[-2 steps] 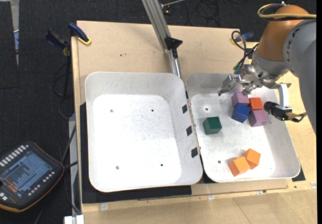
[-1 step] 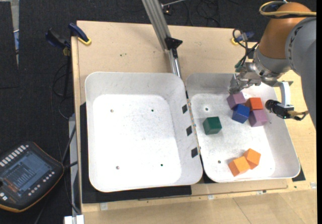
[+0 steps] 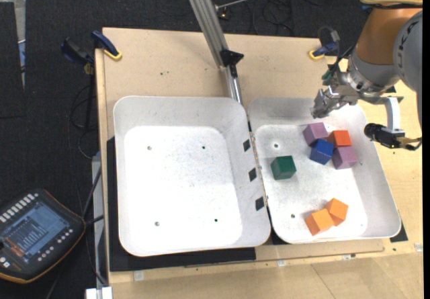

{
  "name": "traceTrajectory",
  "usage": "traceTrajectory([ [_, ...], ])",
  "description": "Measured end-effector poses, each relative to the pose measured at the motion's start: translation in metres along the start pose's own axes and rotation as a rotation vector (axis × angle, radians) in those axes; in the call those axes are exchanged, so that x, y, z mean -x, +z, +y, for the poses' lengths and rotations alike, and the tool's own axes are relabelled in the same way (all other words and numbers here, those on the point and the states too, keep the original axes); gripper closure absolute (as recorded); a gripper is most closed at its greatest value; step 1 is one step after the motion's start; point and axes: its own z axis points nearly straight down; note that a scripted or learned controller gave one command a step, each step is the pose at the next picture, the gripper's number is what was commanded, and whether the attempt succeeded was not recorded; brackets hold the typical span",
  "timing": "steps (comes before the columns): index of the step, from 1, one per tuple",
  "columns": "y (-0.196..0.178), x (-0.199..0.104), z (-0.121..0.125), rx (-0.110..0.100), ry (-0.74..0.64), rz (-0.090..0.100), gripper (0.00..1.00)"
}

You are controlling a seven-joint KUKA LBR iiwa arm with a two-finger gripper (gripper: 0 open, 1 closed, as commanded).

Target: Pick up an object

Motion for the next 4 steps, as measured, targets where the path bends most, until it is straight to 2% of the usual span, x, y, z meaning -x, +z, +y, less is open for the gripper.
traceTrajectory([
  [1,-0.054,0.0,0.002,0.002,0.0,-0.001,1.0],
  [2,-0.092,0.0,0.004,0.0,0.0,0.0,1.0],
  [3,-0.095,-0.048,-0.005,-0.007,-0.004,0.003,1.0],
  [4,-0.079,-0.094,-0.026,-0.01,-0.004,0.003,1.0],
])
